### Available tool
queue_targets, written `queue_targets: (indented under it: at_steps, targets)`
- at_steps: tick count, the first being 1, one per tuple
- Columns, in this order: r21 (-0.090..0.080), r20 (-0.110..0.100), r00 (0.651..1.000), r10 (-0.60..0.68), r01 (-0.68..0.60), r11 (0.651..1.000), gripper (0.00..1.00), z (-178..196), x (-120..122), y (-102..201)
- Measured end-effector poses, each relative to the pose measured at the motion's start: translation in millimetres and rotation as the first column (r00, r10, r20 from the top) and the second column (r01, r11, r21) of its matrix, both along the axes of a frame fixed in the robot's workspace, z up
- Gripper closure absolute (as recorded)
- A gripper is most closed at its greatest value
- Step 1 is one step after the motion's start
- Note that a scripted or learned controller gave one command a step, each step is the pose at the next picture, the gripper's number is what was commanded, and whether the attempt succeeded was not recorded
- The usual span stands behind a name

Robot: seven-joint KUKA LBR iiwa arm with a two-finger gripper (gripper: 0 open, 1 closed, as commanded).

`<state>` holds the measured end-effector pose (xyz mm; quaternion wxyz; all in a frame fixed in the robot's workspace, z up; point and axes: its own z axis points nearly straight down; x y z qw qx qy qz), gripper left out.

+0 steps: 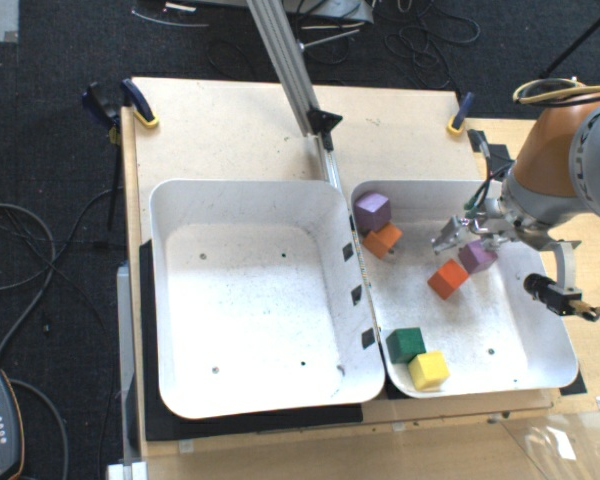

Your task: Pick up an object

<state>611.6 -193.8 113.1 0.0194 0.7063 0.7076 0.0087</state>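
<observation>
Item one: my gripper point(467, 235), at the end of my grey arm with its orange band point(552, 158), which reaches in over the right-hand shallow white plastic bin point(540, 363). It sits low, near the bin's middle. Whether it is spread or pressed together, I cannot tell; the metal parts blur into one another.

Item two: a small pale purple block point(477, 257), just beside my gripper on its lower right, apparently touching it. I cannot tell whether it is pinched.

Item three: an orange-red cube point(447, 279), just below that purple block, resting on the bin floor.

Item four: a larger purple cube point(372, 209) at the right bin's upper left corner, with an orange block point(384, 239) touching its lower side.

Item five: a dark green cube point(406, 344) and a yellow cube point(429, 370), touching each other near the right bin's lower left edge.

Item six: the left-hand shallow white plastic bin point(180, 208), side by side with the right one.

Item seven: the pale wooden surface point(230, 128) carrying both bins.
</observation>
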Motion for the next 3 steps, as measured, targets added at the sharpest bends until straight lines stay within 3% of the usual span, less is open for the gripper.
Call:
queue_targets:
  at_steps: [1, 2, 3]
  targets:
    - [0.012, -0.030, 1.000, 0.003, -0.003, 1.000, 0.00, -15.7, 63.5, 3.7]
    - [0.014, -0.042, 0.999, -0.003, 0.004, 1.000, 0.00, -17.3, 18.2, 2.2]
    - [0.014, -0.041, 0.999, -0.003, 0.003, 1.000, 0.00, -17.4, -2.7, 12.0]
